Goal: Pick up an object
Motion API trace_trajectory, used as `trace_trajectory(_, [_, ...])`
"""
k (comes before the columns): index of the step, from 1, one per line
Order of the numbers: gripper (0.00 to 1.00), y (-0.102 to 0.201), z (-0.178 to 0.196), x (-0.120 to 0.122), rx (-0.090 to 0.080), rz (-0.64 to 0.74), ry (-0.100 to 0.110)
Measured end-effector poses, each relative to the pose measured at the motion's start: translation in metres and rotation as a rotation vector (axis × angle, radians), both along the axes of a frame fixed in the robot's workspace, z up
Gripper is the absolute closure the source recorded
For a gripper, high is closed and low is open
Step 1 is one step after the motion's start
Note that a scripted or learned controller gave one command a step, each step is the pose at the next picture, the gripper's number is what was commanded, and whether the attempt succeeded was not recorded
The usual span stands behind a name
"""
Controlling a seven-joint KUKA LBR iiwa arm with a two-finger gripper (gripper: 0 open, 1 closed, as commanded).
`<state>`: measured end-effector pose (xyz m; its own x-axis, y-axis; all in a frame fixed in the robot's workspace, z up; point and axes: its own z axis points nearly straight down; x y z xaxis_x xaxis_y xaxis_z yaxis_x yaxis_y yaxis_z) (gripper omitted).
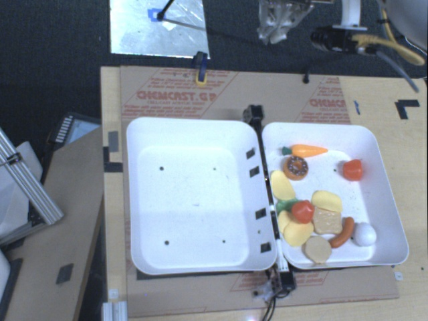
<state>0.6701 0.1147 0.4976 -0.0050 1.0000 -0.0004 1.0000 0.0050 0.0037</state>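
While the gripper (pixel 279 20) hangs high at the far edge of the scene, well beyond both bins, nothing sits between its pale fingers (pixel 269 25); whether they are spread or closed cannot be told from this angle.

Red print reading "CHEMCAST GP" (pixel 176 95) runs across the brown sheet (pixel 221 85) under the bins, and is repeated, upside down and partly cut off, on the far right.

All the objects lie in the right bin (pixel 384 179). A carrot (pixel 307 150) rests at its far side, with a chocolate donut (pixel 295 168) just near of it. A red tomato (pixel 353 170) sits apart toward the right wall. Along the left wall are yellow pieces (pixel 283 186), and nearer still a second red piece (pixel 302 211), a tan bread slice (pixel 327 220), a sausage (pixel 342 233), a white egg (pixel 364 234) and a round cracker (pixel 317 249), packed touching one another.

The left bin (pixel 144 179) shows only its bare white floor. Black clips (pixel 254 114) join the bins along the middle seam. Beyond the bench lies a shiny metal plate (pixel 157 19), and a yellow clamp (pixel 200 69) grips the sheet's far edge. Cables (pixel 394 49) trail at far right.
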Motion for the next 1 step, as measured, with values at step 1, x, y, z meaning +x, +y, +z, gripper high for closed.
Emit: trace_trajectory(1, [1.00,0.0347,0.0397,-0.0018,0.002,0.002,-0.002])
